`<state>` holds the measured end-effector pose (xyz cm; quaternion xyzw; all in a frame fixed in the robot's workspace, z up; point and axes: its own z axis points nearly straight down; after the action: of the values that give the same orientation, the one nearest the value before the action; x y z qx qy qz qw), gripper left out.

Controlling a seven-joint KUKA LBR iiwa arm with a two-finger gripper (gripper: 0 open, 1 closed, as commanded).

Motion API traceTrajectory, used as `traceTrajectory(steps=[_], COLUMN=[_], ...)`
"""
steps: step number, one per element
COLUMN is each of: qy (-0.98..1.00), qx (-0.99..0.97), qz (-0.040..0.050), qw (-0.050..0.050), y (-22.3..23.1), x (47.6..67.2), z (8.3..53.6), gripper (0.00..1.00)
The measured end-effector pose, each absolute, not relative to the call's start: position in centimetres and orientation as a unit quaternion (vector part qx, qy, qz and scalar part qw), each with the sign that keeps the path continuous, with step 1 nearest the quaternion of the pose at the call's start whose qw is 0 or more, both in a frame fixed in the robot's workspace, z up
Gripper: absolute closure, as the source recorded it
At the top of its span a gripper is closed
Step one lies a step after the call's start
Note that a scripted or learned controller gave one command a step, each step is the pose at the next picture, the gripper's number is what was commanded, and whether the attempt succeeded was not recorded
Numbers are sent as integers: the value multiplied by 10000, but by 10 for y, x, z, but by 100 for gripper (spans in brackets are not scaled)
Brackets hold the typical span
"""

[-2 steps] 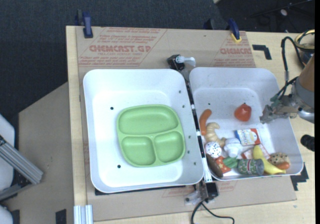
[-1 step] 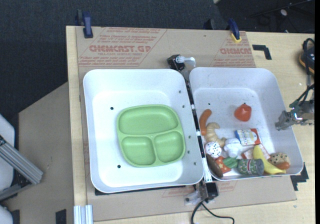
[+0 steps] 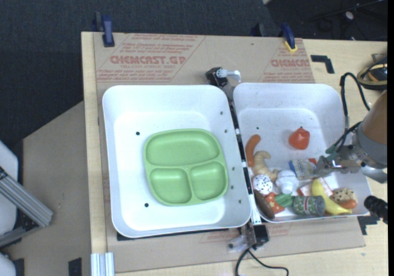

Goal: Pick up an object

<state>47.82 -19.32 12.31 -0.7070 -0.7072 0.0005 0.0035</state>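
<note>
The left bin (image 3: 117, 145) holds a green divided tray (image 3: 184, 165) with three compartments, lying flat near its middle, nothing in any section. The right bin (image 3: 283, 99) carries a heap of small toys crowded along its near edge, the far half bare. The arm's gripper (image 3: 327, 164) reaches in from the right and sits low over the right end of that heap, just above a yellow banana (image 3: 329, 202); whether it is spread or pressed together I cannot tell, and nothing is visibly caught in it. Standing apart from the clutter, toward the middle of the bin, is a red tomato-like toy (image 3: 299, 138), probably the easiest pick: it looks like light, stiff plastic, smooth and rounded, so it may slip unless taken squarely across its widest part. To the left lie an orange carrot-shaped piece (image 3: 252, 146), a dark green can (image 3: 308, 206) on its side near the front wall, and a white spotted die (image 3: 263, 185), all touching or crowding neighbours, which makes a clean grasp there harder.
</note>
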Motion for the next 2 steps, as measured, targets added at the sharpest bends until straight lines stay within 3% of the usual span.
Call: traceTrajectory(steps=[1,2], qy=[-7080,-7066], qx=[-7062,-7077], qz=[-15,9], qw=[-43,18], y=[-200,-225], x=[519,521], z=[195,149], gripper=[100,100])
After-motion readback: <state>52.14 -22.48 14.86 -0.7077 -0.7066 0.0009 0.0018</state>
